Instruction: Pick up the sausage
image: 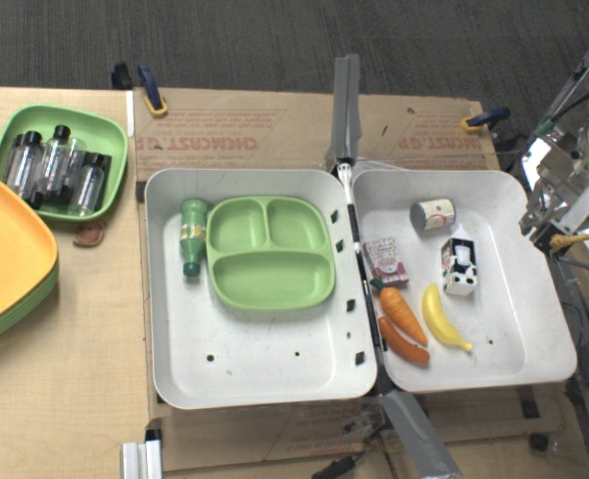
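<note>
The sausage (405, 344) is a short reddish-brown link lying at the front left of the right bin (514, 362), close to the bin's left wall. It lies right beside an orange carrot (402, 310), just in front of it. The gripper (559, 213) hangs at the far right, over the right rim of the right bin, well away from the sausage and with nothing seen in it.
A banana (444, 319), a cow-patterned carton (460, 267), a pink carton (385, 261) and a small can (434, 214) share the right bin. The left bin (265, 367) bears a green divided plate (271, 250) and a green bottle (192, 236). Orange plates (10, 257) and a green tray of bottles (60, 163) sit left.
</note>
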